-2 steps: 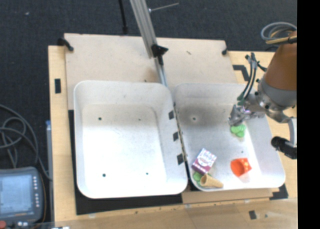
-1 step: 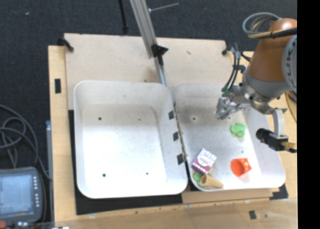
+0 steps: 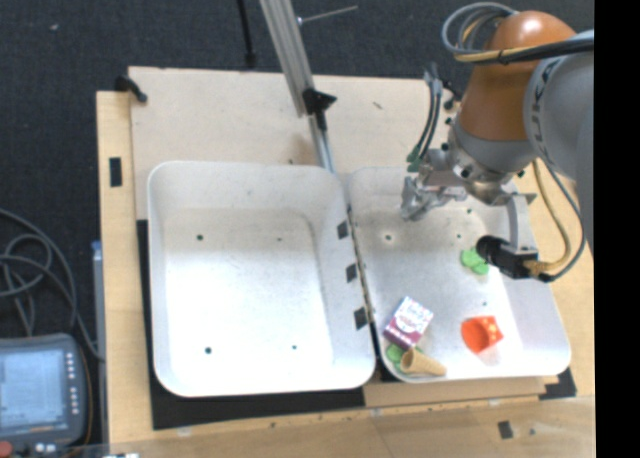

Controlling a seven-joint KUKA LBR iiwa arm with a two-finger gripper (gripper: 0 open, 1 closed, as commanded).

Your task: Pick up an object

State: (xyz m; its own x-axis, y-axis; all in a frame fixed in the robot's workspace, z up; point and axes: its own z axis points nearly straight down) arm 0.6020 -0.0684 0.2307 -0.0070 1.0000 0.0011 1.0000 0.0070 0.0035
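Gripper (image 3: 413, 201) hangs over right bin (image 3: 440, 246), upper-left part, near the divider edge between bins; can't tell how it's set, nothing seen in it. Bare bin floor directly below and around it. Green piece (image 3: 473, 261) at right, by the black hose end. Carton (image 3: 408, 320), cone (image 3: 422, 363) and orange cup (image 3: 481, 333) sit along the near edge, well apart from gripper. Left bin (image 3: 250, 276) wide open floor.
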